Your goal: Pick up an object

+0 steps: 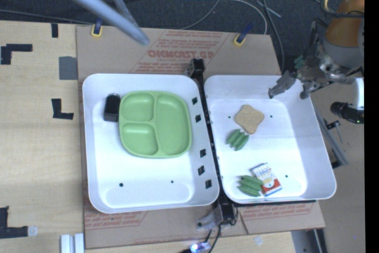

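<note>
My gripper (293, 90) hangs over the far right corner of the right bin (308, 145), open, with nothing between its fingers. In that bin, a tan slice of toast (249, 118) lies left of and nearer than the gripper. A green pea pod (237, 139) lies just beside the toast. Near the bin's front edge are another green pod (250, 185) and a small white and red carton (266, 178), touching each other.
The left bin (98, 163) holds a green divided plate (156, 124) and a small black block (112, 107) at the plate's left. A black divider (204, 127) runs between the bins. Cables trail across the dark floor behind the bench.
</note>
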Tool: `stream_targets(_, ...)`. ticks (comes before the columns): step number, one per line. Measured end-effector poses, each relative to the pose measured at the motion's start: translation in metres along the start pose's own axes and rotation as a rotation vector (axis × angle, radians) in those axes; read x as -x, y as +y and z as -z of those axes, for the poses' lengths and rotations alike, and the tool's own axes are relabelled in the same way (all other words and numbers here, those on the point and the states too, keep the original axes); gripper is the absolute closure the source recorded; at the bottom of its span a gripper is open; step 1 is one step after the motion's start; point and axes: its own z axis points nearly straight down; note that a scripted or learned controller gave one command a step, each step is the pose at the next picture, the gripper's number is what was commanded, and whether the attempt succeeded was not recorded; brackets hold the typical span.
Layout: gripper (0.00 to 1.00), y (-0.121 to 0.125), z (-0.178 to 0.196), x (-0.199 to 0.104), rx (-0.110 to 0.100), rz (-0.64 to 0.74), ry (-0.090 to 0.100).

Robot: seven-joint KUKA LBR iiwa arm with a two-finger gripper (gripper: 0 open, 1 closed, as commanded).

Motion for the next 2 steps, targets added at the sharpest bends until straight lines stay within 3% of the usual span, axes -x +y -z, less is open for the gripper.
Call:
stream_targets(1,0.0,0.003,0.01,-0.001,0.014,0.004,-0.003)
stream_targets(2,0.0,0.003,-0.055,0.001,0.009,0.004,-0.003)
